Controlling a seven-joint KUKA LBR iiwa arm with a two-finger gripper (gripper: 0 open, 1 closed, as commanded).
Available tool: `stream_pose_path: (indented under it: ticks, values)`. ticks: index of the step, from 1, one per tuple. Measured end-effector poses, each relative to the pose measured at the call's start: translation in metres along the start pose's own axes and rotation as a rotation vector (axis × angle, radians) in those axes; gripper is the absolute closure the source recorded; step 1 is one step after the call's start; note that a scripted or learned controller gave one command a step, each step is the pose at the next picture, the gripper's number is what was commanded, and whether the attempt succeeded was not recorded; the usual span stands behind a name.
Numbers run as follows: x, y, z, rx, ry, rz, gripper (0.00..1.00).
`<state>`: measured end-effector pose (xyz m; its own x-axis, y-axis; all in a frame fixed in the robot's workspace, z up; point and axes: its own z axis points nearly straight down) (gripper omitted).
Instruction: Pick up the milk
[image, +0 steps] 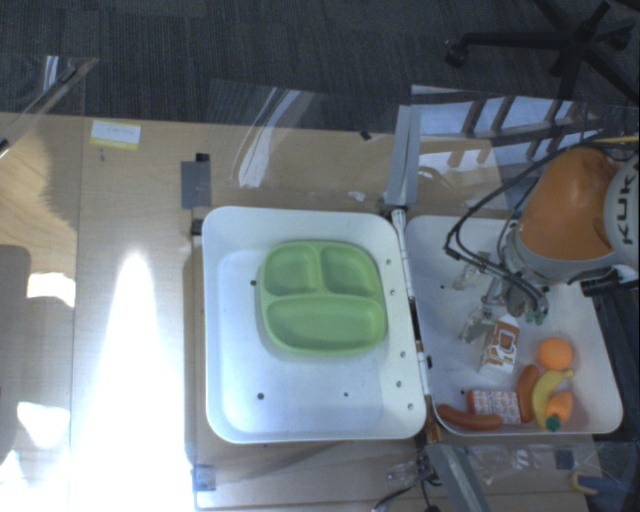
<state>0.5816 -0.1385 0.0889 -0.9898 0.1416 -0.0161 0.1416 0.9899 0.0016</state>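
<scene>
The milk is a small white carton with brown print, lying in the middle of the right bin. My gripper hangs just above the carton's upper left end, at the tip of the grey arm with its orange band. From this height I cannot tell whether the gripper touches the carton.
In the right bin, beside the milk, are an orange, a banana, a carrot, a red-and-white packet and a sausage. The left bin holds a green divided plate. Cables loop off the wrist.
</scene>
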Motion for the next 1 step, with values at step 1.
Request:
stream_pose_path:
  ticks: [1]
  values:
    - [-0.0046, 0.0014, -0.0145, -0.002, -0.015, 0.0, 1.0]
